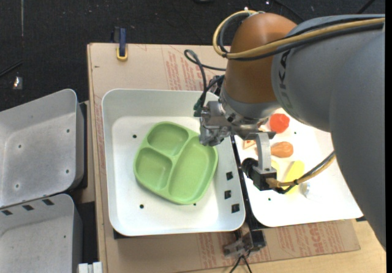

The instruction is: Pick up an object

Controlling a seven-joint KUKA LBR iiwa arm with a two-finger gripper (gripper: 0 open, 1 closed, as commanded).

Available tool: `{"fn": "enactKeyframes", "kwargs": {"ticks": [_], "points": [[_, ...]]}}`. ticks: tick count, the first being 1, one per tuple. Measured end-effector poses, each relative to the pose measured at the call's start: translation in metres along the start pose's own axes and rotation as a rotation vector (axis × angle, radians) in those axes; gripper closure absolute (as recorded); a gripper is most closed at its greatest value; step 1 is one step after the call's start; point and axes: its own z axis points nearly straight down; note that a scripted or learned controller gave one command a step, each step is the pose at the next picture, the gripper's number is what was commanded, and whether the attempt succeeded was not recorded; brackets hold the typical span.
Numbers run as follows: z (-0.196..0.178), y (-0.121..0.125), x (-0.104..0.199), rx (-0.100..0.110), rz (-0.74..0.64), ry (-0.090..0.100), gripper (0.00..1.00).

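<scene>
A light green divided plate (174,161) lies tilted in the left white bin (122,204). My gripper (210,133) hangs over the plate's upper right rim, close to the wall between the bins. Its metal body hides the tips. In the right bin (318,204) a red round object (280,122), an orange oval object (282,149) and a yellow piece (291,173) lie together beside the arm.
The arm's orange band (260,51) and grey link (343,76) cover much of the right bin. A black cable and bracket (257,177) hang over the bins' shared wall. White panels (37,143) lie off the bench at left. A blue-yellow clamp (122,45) sits at the board's far edge.
</scene>
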Motion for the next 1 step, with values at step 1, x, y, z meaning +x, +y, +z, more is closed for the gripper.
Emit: {"fn": "enactKeyframes", "kwargs": {"ticks": [1], "points": [[-0.0010,-0.0003,-0.0034,0.000,0.006,-0.001,0.00]]}}
